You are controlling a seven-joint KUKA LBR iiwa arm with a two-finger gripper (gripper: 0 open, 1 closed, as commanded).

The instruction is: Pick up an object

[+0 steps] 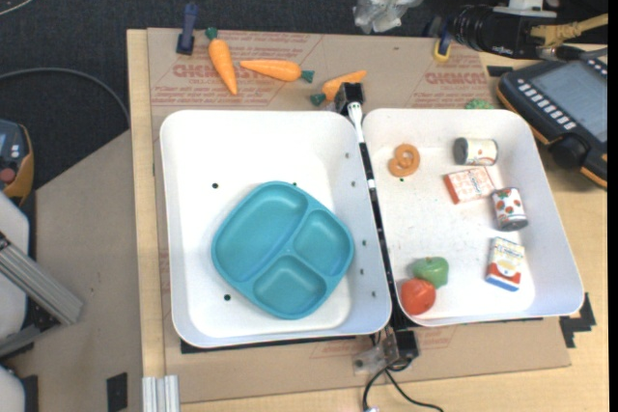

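arm: grey links enter at the top right, wrist parked above the far edge of the desk, well clear of both bins
claw (pixel 388 3): hangs over the dark floor behind the cardboard sheet, nothing between its fingers; open or closed, cannot tell from here, too blurred
left bin (pixel 183 207): white, shallow, holds a teal divided plate (pixel 282 249) lying flat, turned at an angle, three compartments
right bin (pixel 550 236): white, touching the left bin along the middle seam, holds the small items
orange ring (pixel 405 160): far left part of the right bin, near the seam
small can (pixel 476 151): on its side at the far end of the right bin, to the right of the ring
red-and-white carton (pixel 469 184): lying flat just in front of the can
printed can (pixel 508 208): just beside the carton, towards the right wall
milk-style carton (pixel 504 263): near the right wall, closer to the front edge
green pepper (pixel 431 270): front left of the right bin
red tomato (pixel 417 296): touching the pepper, at the front rim
carrots: three orange toy carrots on the cardboard behind the bins, one upright-ish (pixel 223 65), one lying across (pixel 273 69), one (pixel 343 84) at the bins' far corner
blue clip (pixel 186 29): far left edge of the cardboard
pendant (pixel 565 106): black handheld controller on the desk, right of the bins
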